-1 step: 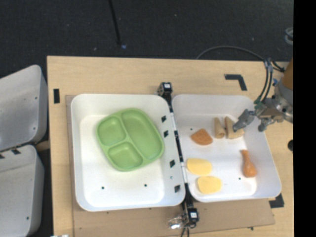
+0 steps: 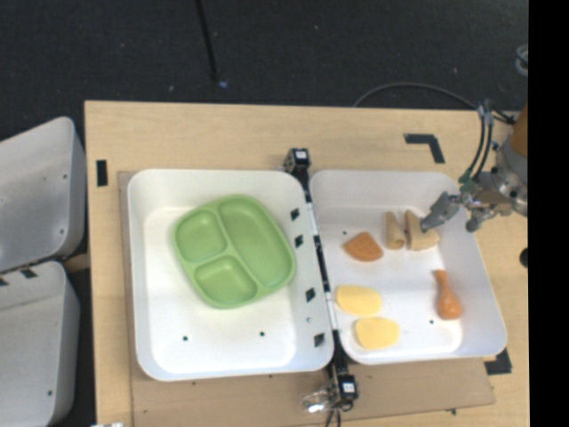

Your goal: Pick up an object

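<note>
- Tabletop (image 2: 222,132): two white bins; left bin (image 2: 151,327) holds green divided plate (image 2: 234,251), right bin (image 2: 462,332) holds food pieces.
- Gripper (image 2: 442,210) at right bin's far right edge, jaw state unreadable.
- Nearest target: beige pieces (image 2: 404,230), touching or just left of gripper, long axis roughly front-to-back.
- Orange carrot (image 2: 447,295) nearer front-right corner.

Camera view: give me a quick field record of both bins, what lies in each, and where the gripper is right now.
left bin: holds a green divided plate, three compartments
right bin: holds six food pieces
orange wedge: near the bin's middle
beige pieces: two, side by side, right of the wedge
yellow pieces: two, toward the front
orange carrot-like piece: right side
gripper: at the right bin's upper right, just beside the beige pieces
held: nothing seen between the fingers
</note>
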Motion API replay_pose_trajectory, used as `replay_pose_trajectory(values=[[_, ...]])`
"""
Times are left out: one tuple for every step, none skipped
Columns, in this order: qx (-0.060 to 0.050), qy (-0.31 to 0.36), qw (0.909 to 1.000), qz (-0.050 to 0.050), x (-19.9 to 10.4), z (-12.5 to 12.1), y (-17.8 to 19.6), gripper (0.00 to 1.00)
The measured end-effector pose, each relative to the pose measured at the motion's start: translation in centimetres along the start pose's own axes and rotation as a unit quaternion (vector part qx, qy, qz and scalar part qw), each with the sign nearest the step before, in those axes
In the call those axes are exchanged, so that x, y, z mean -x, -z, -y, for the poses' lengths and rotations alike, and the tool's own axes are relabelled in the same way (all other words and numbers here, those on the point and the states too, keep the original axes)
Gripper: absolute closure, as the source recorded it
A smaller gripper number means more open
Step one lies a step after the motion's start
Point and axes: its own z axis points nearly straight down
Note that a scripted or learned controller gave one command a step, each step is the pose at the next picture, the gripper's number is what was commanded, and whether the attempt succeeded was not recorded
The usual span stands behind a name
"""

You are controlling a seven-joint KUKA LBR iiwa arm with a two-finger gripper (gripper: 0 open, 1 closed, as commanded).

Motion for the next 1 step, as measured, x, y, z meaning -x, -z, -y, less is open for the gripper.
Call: replay_pose_trajectory(values=[[-0.001,0.000,1.0000,0.000,-0.15,-0.47,-4.32,0.00]])
